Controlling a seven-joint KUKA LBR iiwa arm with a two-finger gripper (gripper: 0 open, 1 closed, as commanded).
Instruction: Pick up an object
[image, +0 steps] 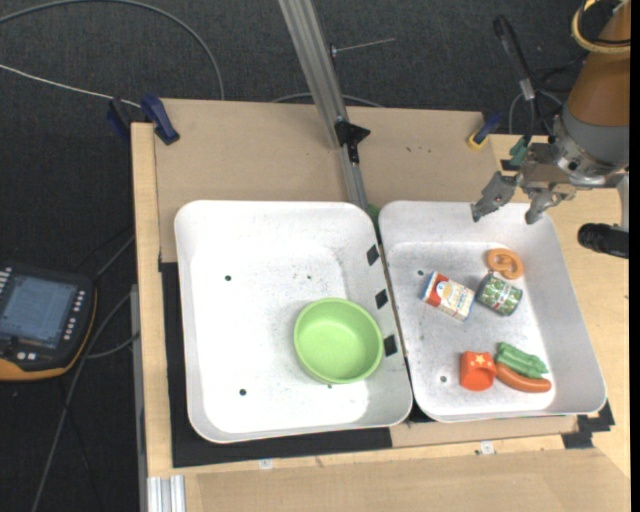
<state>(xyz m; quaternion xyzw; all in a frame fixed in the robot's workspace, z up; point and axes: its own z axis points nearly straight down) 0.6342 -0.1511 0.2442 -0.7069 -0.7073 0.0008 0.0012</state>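
My gripper hangs open over the far edge of the right bin, nothing between its two fingers. Below it in that bin lie an orange pretzel-like ring, a green can and a small red-and-white carton. Nearer the front edge sit a red toy and an orange carrot with a green top. The left bin holds a light green bowl.
A metal pole slants across the back of the bench toward the gap between the bins. Blue clamps grip the board's far corners. A hand-held controller lies off the bench at the left.
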